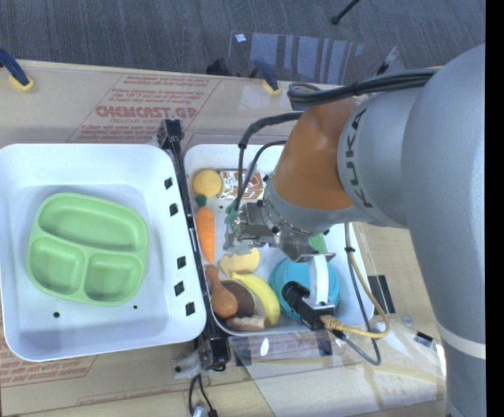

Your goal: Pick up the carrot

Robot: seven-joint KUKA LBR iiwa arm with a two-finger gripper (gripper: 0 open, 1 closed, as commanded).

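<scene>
Nearest to us, at the front of the right bin (202,159), we see a heap of toy food: a yellow banana (263,295), a brown sausage-like piece (223,299) touching it on the left, and a pale slice (245,323) at the bin's front wall. Just right of the banana sits a blue cup (297,283), partly hidden by cabling and a black fitting.

Behind the heap lies a pale yellow piece (242,261), and just above it hangs the gripper (245,222), with the metal wrist block over the middle of the bin. We cannot tell how its jaws stand; the wrist hides them.

The carrot (205,234) lies lengthwise along the right bin's left wall, just beside the gripper on its left and apart from it, with nothing gripping it. Farther back sit a round yellow fruit (206,182) and a small printed packet (234,183), its writing too small to read.

In the left bin (9,233) rests a green divided plate (87,248).

On the arm's grey casing we read "KUKA" (354,159) beside the orange band (317,159). Farthest back, the cardboard (104,94) carries red print, "CHEMCAST GP" (146,111).
</scene>
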